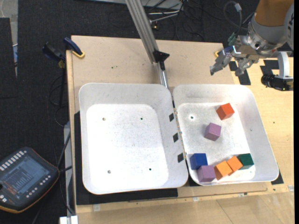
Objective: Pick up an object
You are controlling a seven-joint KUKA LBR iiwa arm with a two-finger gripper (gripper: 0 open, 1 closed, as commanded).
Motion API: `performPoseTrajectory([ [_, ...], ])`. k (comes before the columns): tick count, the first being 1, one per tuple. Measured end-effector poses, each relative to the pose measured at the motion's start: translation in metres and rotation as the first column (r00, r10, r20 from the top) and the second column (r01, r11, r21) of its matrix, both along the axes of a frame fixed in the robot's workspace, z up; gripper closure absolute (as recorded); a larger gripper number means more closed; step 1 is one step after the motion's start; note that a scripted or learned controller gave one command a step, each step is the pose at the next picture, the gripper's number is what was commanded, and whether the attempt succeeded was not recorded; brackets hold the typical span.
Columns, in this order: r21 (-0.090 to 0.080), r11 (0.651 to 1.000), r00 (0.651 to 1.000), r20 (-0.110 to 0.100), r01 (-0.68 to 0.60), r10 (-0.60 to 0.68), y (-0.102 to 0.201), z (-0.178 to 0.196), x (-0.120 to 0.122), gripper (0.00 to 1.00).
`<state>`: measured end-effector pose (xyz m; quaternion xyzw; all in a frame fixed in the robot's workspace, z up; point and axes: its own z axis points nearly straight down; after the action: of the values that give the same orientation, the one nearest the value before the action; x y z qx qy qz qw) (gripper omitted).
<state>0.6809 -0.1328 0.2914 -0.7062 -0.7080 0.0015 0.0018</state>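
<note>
The right bin (261, 139) holds several small cubes. An orange cube (225, 111) lies near its back, and a purple cube (212, 131) sits in the middle. Along the front lie a blue cube (198, 160), a second purple cube (206, 173), two orange cubes (223, 168) (234, 164) and a green cube (245, 160). My gripper (229, 63) hangs above the bench behind the right bin, well clear of the cubes. Its fingers are spread apart with nothing between them.
The left bin (122, 136) sits beside the right one. A slanted metal pole (142, 24) rises from between the bins at the back. A teach pendant (23, 177) lies off the bench at the lower left. Clamps (70, 45) sit at the bench's back left corner.
</note>
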Motion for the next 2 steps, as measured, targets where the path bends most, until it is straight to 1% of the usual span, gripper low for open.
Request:
performPoseTrajectory([
  [1,-0.001,1.000,1.000,0.005,-0.001,0.001,0.000,0.003,0.001,0.00],
  [2,-0.001,1.000,1.000,0.001,0.002,-0.002,0.000,-0.040,0.000,0.00],
])
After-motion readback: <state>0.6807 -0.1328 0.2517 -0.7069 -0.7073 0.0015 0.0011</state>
